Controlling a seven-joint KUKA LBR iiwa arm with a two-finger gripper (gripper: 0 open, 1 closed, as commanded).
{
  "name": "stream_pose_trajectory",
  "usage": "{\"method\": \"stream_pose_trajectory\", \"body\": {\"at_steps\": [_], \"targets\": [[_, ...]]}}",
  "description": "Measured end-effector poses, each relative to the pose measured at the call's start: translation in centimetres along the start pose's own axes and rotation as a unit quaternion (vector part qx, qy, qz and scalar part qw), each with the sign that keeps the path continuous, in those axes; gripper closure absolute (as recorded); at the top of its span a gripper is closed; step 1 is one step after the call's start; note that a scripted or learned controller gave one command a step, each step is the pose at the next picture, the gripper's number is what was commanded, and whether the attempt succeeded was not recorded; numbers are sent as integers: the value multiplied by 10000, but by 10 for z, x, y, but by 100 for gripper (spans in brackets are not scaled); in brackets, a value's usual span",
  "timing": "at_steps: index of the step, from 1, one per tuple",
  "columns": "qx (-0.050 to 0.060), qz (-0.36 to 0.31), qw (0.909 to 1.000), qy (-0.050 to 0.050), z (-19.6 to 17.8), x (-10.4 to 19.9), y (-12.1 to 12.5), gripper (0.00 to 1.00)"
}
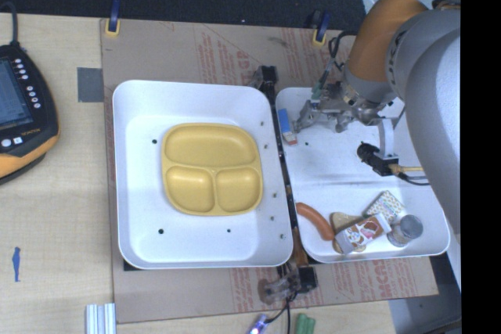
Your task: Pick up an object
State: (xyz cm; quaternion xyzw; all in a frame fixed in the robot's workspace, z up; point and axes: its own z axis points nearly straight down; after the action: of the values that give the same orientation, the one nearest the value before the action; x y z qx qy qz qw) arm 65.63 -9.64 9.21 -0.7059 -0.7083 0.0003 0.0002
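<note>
My gripper hangs low over the far left part of the right bin, on the grey arm with the orange band. Just to its left a small blue object leans at the bin's left wall. At the bin's near edge lie an orange sausage, a small printed carton, a metal can and a patterned packet. A yellow divided plate lies in the middle of the left bin.
A handheld control pendant rests on the bench at far left. Clamps hold the cardboard sheet under the bins at its far edge. The arm's grey body covers the right bin's right side.
</note>
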Motion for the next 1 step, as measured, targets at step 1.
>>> {"method": "stream_pose_trajectory", "body": {"at_steps": [1], "targets": [[8,-7,10000,2,0,1,0,0]]}}
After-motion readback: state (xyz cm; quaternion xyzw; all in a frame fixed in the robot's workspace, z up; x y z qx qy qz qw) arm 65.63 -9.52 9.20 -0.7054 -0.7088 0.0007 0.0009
